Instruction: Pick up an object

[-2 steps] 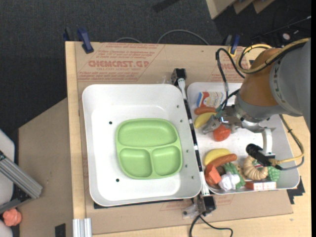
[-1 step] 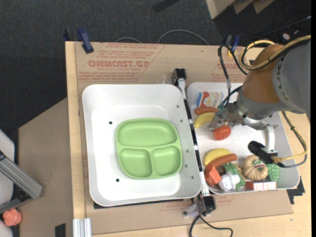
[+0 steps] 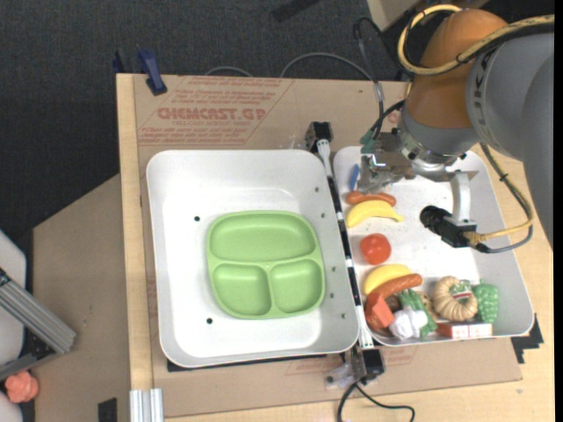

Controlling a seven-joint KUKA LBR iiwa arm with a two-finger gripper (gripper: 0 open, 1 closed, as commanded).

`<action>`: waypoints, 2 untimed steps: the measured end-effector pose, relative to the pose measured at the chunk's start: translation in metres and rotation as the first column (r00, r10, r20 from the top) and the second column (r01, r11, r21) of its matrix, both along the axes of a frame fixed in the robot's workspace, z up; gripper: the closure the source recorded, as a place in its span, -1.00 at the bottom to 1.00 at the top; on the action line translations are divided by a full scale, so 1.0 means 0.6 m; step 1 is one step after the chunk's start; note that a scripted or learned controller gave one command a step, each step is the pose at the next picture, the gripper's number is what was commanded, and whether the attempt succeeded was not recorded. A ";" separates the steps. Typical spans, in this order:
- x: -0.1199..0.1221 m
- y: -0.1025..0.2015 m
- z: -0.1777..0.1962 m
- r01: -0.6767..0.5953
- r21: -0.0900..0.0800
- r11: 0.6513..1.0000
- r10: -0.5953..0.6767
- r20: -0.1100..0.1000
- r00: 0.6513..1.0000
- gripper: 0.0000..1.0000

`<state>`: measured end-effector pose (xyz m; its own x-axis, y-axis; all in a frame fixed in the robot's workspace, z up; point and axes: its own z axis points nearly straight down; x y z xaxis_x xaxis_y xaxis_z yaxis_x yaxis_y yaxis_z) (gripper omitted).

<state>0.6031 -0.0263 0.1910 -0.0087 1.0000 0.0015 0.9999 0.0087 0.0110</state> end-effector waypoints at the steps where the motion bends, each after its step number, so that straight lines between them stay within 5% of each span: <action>1: -0.005 -0.009 -0.010 0.008 -0.002 1.000 -0.008 -0.011 1.000 -1.00; 2: 0.023 -0.063 -0.010 0.011 -0.003 1.000 -0.011 -0.008 1.000 -1.00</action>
